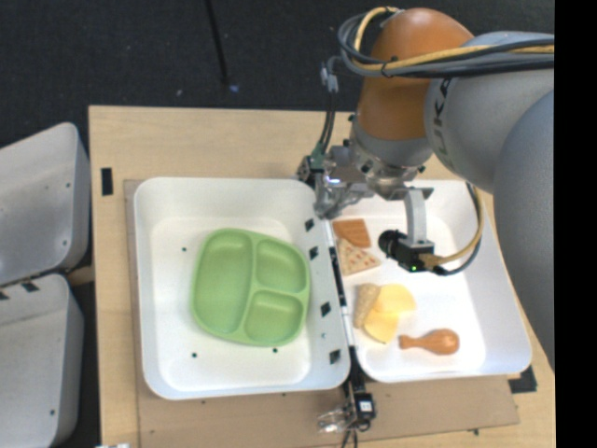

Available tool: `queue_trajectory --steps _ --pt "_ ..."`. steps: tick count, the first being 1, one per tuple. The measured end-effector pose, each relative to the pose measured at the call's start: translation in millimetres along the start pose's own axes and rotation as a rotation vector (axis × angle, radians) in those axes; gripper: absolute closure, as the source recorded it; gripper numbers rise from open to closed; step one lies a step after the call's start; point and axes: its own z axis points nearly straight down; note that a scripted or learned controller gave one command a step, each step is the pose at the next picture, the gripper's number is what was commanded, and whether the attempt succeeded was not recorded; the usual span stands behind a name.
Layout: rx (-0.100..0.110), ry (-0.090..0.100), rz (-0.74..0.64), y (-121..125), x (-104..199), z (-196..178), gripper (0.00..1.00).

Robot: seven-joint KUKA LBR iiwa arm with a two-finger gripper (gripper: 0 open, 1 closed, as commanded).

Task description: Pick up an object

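Food pieces lie in the right bin, and any of them could be your object to pick. Nearest the hand you see an orange-brown cracker-like slice and, touching it just below, a paler toast-coloured slice, both close to the bin's left wall. Lower down sits a yellow wedge with a tan slice leaning against its left side. To the right of the wedge, a brown drumstick-shaped piece lies flat with its thin end pointing toward the wedge, apart from it.

Your hand hangs over the upper left corner of the right bin, right above the divide between the two bins and just above the cracker-like slice. You cannot tell from this view whether it is clenched or released, and nothing can be seen held in it. A small black unit with a green light hangs on a cable just right of the two slices.

Beyond that, the left bin holds a green divided tray with three compartments, lying flat and slightly turned near the bin's middle. Both bins rest side by side on the wooden table. The grey arm with its orange band comes in from the right and covers the right bin's upper edge.
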Motion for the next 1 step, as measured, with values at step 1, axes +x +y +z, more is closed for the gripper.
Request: queue_trajectory --steps 1 --pt "-0.004 -0.002 0.002 18.6 38.1 20.2 1.0"
